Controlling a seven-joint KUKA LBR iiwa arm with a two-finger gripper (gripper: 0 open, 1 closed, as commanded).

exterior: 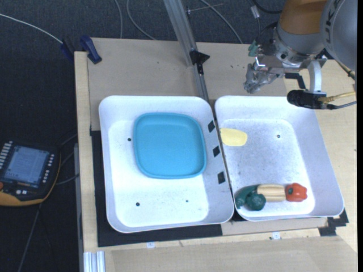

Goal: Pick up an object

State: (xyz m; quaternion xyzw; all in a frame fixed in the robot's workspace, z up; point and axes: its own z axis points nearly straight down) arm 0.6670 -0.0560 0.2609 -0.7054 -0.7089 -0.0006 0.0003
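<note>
The camera view looks down on a bench [142, 67] bearing two shallow white bins side by side. The left bin [113, 152] holds a blue square plate [169, 145], lying flat toward the bin's far half. The right bin [323, 169] holds a small yellow piece [233, 137] near its far left corner, close to the wall shared with the other bin, and a cluster along its near edge: a dark green object [250, 199], a tan stick-shaped object [271, 192] and a red object [295, 192], set in a row and touching one another. The grey arm with its orange band [303, 10] reaches in at the top right, and the gripper [253, 83] hangs over the bare bench just beyond the far rim of the right bin, well apart from every object. Whether it is apart or together cannot be told from this angle. Nothing is seen between its tips. A handheld control pendant [25, 171] lies on the dark floor to the left.
</note>
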